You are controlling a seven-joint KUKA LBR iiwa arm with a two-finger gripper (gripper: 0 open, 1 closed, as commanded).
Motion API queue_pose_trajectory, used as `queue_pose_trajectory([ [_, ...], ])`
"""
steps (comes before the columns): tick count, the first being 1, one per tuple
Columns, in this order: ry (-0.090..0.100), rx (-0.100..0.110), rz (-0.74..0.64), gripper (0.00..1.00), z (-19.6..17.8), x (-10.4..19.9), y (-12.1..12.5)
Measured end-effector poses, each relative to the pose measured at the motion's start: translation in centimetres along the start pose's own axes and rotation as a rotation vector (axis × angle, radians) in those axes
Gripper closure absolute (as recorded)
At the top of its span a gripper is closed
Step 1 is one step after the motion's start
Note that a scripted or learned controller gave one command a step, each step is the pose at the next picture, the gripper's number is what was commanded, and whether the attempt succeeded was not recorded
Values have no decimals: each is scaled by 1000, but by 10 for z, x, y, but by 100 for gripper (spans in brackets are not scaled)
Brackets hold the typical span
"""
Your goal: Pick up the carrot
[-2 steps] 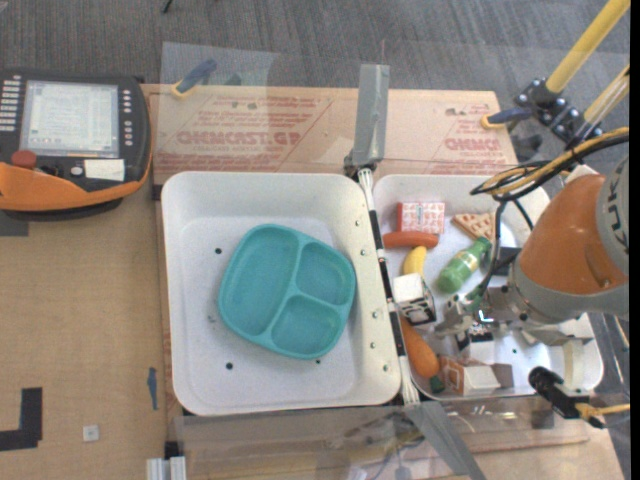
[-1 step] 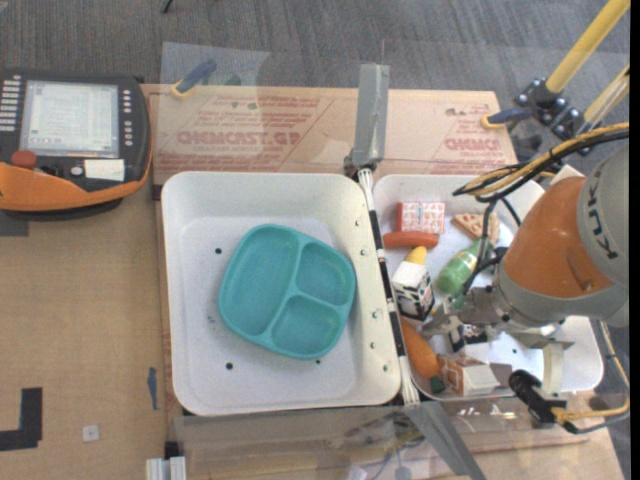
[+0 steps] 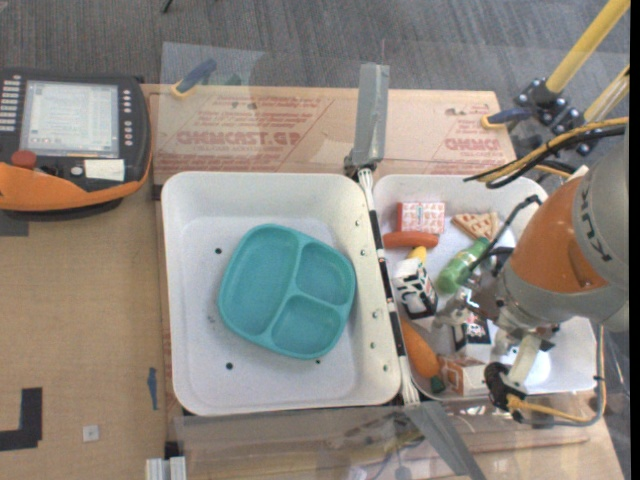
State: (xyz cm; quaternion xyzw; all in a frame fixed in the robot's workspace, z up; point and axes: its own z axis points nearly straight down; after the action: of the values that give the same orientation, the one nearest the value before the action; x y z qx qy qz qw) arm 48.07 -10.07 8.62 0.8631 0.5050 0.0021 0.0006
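The carrot (image 3: 421, 351) is orange and tapered. It lies along the left wall of the right bin (image 3: 572, 366), near the front corner. My gripper (image 3: 463, 324) hangs low over the middle of that bin, just right of and slightly behind the carrot. It sits under the grey wrist and the orange band (image 3: 553, 251). The carrot lies free on the bin floor, apart from the gripper. Dark cables and the wrist body hide the tool's tip.
The right bin also holds a pink box (image 3: 421, 216), a red sausage-like piece (image 3: 410, 239), a toast-coloured wedge (image 3: 478, 226), a green bottle (image 3: 460, 266), a white-and-black carton (image 3: 413, 288) and a small brown item (image 3: 452, 376). A teal divided plate (image 3: 288, 290) lies in the left bin (image 3: 190, 268).
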Motion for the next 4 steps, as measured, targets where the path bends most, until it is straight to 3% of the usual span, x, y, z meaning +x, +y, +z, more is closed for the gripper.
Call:
queue_pose_trajectory([
  [1,-3,1,404,0,0,9,0],
  [2,-3,-2,402,100,-10,9,1],
  [3,-6,6,548,100,-97,64,16],
  [4,-5,4,322,100,-146,148,-39],
])
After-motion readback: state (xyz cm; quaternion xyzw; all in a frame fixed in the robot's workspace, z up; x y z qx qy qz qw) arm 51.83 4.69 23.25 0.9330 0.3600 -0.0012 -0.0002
